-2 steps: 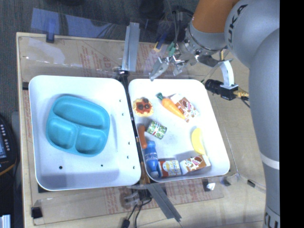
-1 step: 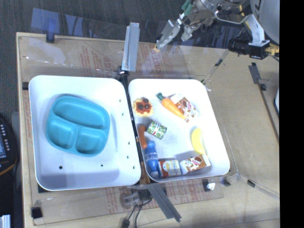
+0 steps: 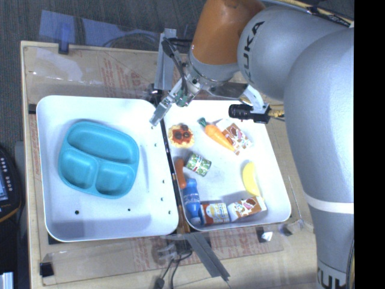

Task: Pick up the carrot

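Note:
The carrot (image 3: 215, 134) is orange with a green top and lies slanted in the upper part of the right bin (image 3: 274, 179), its green end pointing up-left. It touches a red-and-white packet (image 3: 238, 137) on its right. My gripper (image 3: 158, 115) hangs over the seam between the two bins, near their far edge, well to the left of the carrot and slightly farther back. Nothing shows in the gripper. The grey arm with its orange band covers the bench above and to the right of the right bin.
The right bin also holds a small pizza (image 3: 181, 135), a green can (image 3: 198, 164), a yellow banana (image 3: 251, 178), a blue bottle (image 3: 191, 200), a sausage (image 3: 180, 172) and two cartons (image 3: 231, 209). A blue divided plate (image 3: 99, 158) lies in the left bin (image 3: 54, 116).

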